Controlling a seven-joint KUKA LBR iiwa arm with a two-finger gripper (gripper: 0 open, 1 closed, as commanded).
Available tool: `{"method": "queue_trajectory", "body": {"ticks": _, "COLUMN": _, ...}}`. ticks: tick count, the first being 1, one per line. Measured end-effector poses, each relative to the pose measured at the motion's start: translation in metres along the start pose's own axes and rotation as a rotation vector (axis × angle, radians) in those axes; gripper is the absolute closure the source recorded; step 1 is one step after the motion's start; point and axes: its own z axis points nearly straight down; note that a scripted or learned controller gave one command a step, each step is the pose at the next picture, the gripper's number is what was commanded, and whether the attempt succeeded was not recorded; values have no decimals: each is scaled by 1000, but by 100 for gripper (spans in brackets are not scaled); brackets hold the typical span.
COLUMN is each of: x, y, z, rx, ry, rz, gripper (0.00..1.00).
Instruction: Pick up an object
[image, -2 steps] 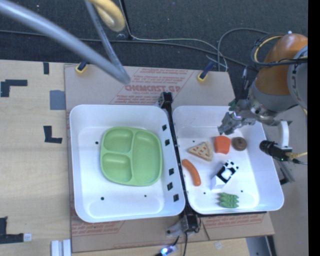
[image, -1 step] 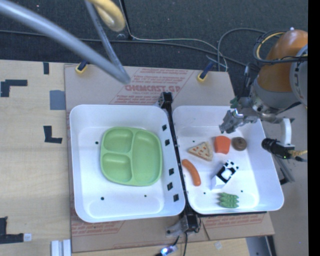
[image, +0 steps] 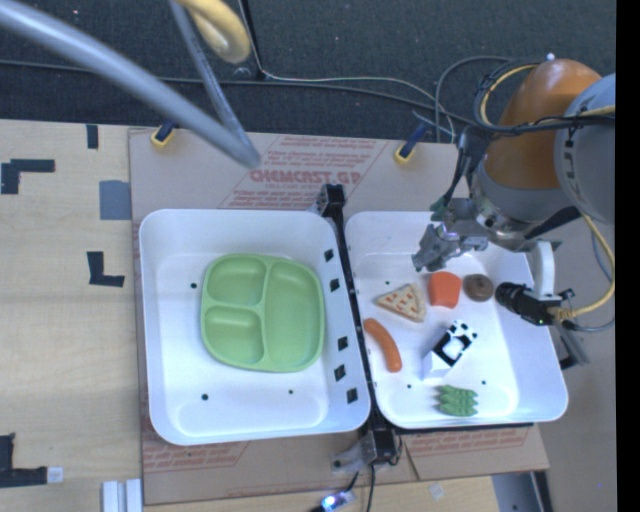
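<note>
Bins are sitting side by side on the surface (image: 60, 300), the left bin (image: 165, 330) and the right bin (image: 535, 385) touching along a dark divider in the middle. A green divided plate (image: 264, 311) is lying in the middle of the left bin. The arm (image: 545, 130) is reaching in over the right bin's far right corner, with its claw (image: 437, 250) hanging low above the far part of that bin; whether the claw is open or closed cannot be told, and nothing is visibly sitting in it.

Several small things are lying in the right bin. An orange block (image: 445, 289) is sitting just below the claw, close to it, though contact cannot be judged. A brown round piece (image: 479, 288) is resting just beside the block, toward the bin's right edge. A toy pizza slice (image: 403, 303) is lying near the block on the side toward the divider. An orange sausage (image: 383, 344) is lying at a slant near the divider, closer to the near edge than the slice. A black-and-white block (image: 452, 346) is sitting near the middle of the bin, and a green toy (image: 457, 401) is lying close to the near edge. A black fitting (image: 525, 302) is hanging over the bin's right edge.
</note>
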Motion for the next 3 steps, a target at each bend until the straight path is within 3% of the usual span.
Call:
{"method": "queue_trajectory", "body": {"ticks": 1, "x": 46, "y": -5, "z": 7, "rx": 0, "ry": -1, "rz": 1, "gripper": 100}}
{"method": "queue_trajectory", "body": {"ticks": 3, "x": 151, "y": -39, "z": 15, "rx": 2, "ry": -2, "rz": 0, "gripper": 100}}
